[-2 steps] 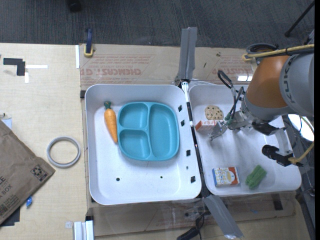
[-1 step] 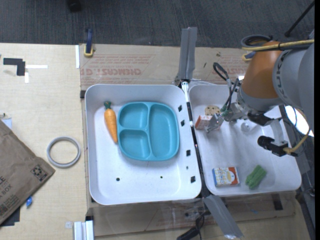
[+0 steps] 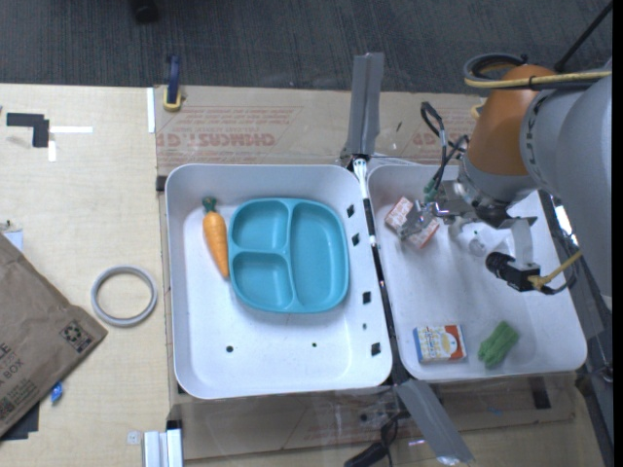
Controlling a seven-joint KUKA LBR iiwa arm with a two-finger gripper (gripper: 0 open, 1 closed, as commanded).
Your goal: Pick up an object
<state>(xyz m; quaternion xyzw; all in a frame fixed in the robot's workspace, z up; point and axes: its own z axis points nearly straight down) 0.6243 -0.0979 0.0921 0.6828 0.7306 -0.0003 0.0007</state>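
My gripper [image 3: 422, 226] hangs low over the back left of the right bin [image 3: 545, 358]. A small pink and white packet [image 3: 398, 212] lies right beside it, touching or nearly touching its left side. Toward the bin's front lie a small orange and white box [image 3: 439, 342] and a green object [image 3: 497, 342]. In the left bin [image 3: 282, 368] an orange carrot [image 3: 215, 241] lies next to a blue divided plate [image 3: 291, 255].
The grey arm with its orange band [image 3: 506, 129] and cables covers the back right of the right bin. A divider [image 3: 375, 261] separates the bins. A tape ring [image 3: 124, 294] and a cardboard box [image 3: 34, 343] lie on the bench at left.
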